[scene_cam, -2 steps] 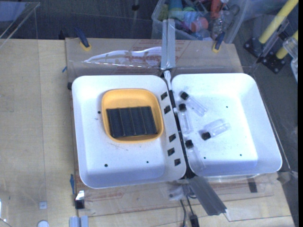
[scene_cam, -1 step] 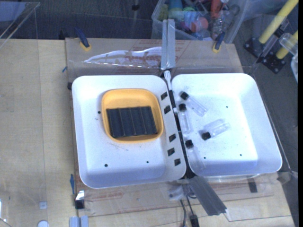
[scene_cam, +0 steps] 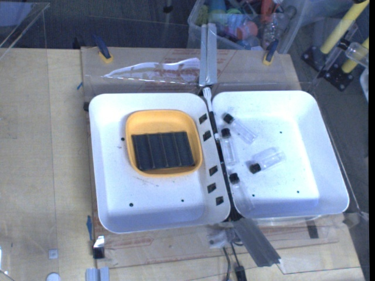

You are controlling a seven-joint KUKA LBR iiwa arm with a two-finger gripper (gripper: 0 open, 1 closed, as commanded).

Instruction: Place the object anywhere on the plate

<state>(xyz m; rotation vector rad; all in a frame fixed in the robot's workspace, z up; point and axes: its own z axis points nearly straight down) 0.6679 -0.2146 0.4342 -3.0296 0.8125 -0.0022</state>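
I cannot tell how wide the gripper is open, or if it has hold of anything. The little clear bottles (scene_cam: 266,158) in the right bin (scene_cam: 304,151) are hard to see, because they are see-through on white. I mostly spot them by their black caps. Two lie out in the bin and at least one lies close to the wall between the bins. I cannot count them for sure. At the top, a clear box (scene_cam: 246,10) of bright toys is cut off. The left bin (scene_cam: 111,157) holds a yellow plate (scene_cam: 164,119). A dark block (scene_cam: 163,151) with ridges lies flat on the plate, right in its middle.
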